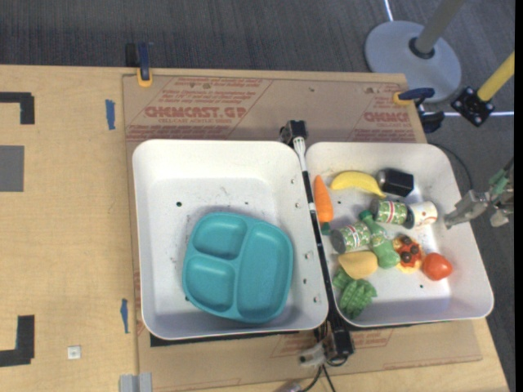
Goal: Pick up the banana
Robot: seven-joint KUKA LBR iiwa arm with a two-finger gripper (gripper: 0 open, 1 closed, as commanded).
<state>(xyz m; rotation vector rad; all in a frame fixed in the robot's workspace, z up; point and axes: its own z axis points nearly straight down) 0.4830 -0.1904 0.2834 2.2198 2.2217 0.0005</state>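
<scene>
Right now your banana [357, 182] lies in the right bin [467, 296], up near that bin's far wall, a short curved yellow piece with a smooth plastic sheen. The gripper [459, 211] sits well apart from the banana, off toward the bin's right rim, with a black object [396, 181] and two small cans between them. You can see only a slim metallic tip there; the rest runs out of frame, so whether it is apart or together I cannot tell.

Taking the banana as your landmark: just to its left an orange carrot [324, 200] lies along the wall between the bins. Just to its right is the black object, dark and blocky, touching or nearly touching the banana's tip; its kind is hard to make out. Nearer you from the banana lie a green-labelled can [392, 212] and a second can [354, 236], then a yellow rounded piece [359, 263], a bumpy green piece [355, 295] and a glossy red tomato [437, 266].

Far left of the banana, the left bin [159, 178] holds a teal divided plate [238, 265], matte, with rounded corners and three compartments.
</scene>
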